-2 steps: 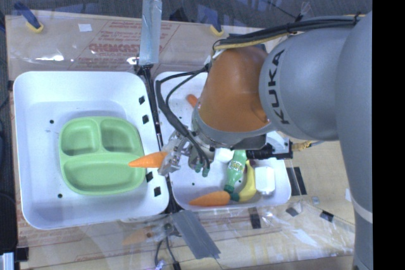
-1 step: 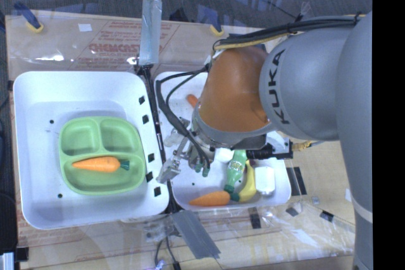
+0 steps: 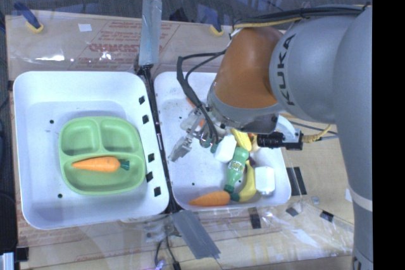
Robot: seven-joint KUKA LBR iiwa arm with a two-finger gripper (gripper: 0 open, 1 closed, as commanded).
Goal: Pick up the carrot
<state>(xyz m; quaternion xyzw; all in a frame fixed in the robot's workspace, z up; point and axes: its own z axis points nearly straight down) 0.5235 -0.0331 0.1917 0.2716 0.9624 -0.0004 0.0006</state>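
Over the right bin (image 3: 166,136), the arm (image 3: 297,73) bends down, gripper (image 3: 190,139) fingers apart, holding nothing.

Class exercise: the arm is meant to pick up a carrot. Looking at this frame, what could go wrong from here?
1. Two carrots are present: one on the green plate in the left bin, at, another in the right bin, at. The program might target either.
2. The right-bin carrot lies against a green bottle and banana, so the gripper may nudge or grab those instead.

One fixed camera looks down aslant, seemingly fairly close, on both bins (image 3: 28,155)
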